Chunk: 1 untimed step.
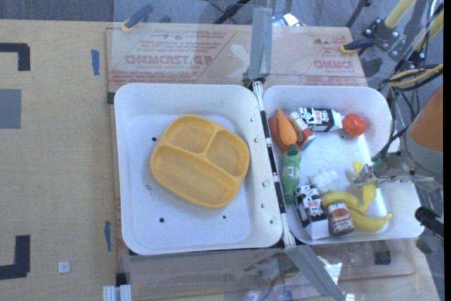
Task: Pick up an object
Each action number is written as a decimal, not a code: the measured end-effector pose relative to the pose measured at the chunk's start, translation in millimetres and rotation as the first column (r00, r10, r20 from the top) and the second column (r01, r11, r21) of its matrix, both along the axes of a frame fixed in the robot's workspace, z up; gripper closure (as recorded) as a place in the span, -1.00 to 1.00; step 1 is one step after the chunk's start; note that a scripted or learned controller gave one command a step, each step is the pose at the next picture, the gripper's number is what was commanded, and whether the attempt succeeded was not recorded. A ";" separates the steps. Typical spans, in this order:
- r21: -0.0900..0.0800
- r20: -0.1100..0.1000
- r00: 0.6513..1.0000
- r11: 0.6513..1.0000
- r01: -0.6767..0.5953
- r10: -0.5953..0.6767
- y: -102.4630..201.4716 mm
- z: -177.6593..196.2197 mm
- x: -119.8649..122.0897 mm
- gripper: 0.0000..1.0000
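The right bin holds several objects: an orange carrot, a black-and-white carton, a red tomato, a green bottle, a second carton, a small red-labelled jar and yellow bananas. My gripper reaches in from the right, low over the bin's right side, just above the bananas. A yellow piece shows right at its tip. The grey wrist hides what lies beneath it.
The left bin holds a yellow divided plate. A ridge separates the two bins. The arm's orange band hangs over the right bin's right rim. Cables and stand legs lie beyond the bench.
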<state>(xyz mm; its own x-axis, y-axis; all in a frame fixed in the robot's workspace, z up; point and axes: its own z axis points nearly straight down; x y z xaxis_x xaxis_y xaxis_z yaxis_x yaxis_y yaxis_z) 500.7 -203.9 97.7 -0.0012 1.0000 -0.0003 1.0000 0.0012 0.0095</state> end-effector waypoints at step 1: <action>0.000 -0.009 0.996 0.996 0.088 -0.088 51.5 103.2 -4.9 1.00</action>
